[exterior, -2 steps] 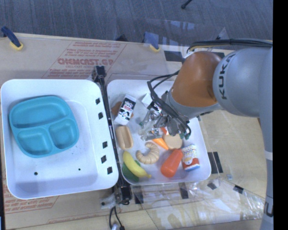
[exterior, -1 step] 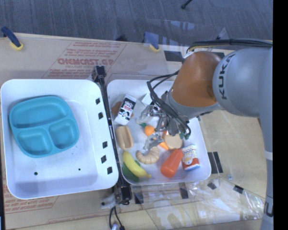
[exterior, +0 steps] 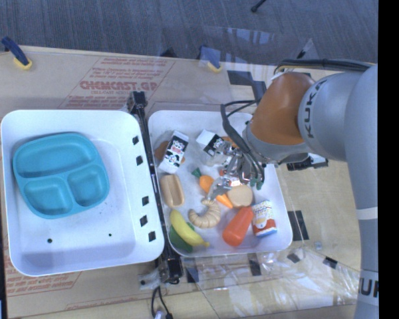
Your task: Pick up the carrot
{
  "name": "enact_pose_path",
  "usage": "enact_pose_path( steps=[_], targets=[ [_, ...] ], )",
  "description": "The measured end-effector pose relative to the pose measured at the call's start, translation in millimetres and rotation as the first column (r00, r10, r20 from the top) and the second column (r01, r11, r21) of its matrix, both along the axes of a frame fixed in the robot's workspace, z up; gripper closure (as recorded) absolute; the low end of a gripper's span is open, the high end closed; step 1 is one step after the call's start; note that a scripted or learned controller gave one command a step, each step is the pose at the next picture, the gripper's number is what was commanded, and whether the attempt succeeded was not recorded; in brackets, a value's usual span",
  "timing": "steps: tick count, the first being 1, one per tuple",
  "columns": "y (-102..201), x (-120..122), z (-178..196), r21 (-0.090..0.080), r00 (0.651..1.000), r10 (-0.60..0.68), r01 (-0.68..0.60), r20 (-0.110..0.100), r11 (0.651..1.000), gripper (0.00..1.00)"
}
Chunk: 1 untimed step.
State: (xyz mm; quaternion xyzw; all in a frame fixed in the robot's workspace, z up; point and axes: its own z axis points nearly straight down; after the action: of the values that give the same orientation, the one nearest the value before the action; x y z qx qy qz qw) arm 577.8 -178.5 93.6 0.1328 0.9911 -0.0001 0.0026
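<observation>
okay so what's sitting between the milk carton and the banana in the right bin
In the camera view, the hot dog bun lies between the milk carton and the banana, near the right bin's left wall.

The carrot [exterior: 207,183] is small and orange with a green top. It lies flat in the right bin [exterior: 186,121], near the middle, among other toy foods.

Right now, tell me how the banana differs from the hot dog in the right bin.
The banana is yellow with a green end; the hot dog is tan with a brown sausage down its middle. The banana curves and lies slanted toward the bin's front edge; the hot dog is straight and lies along the left wall. Both lie flat in the right bin, side by side.
</observation>
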Motion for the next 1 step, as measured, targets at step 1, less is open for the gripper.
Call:
enact_pose_path(
  steps=[1],
  targets=[
    [2.6, 2.4, 11.5, -0.001, 1.0, 0.01, -0.01, 0.003, 1.0, 1.0]
  ],
)
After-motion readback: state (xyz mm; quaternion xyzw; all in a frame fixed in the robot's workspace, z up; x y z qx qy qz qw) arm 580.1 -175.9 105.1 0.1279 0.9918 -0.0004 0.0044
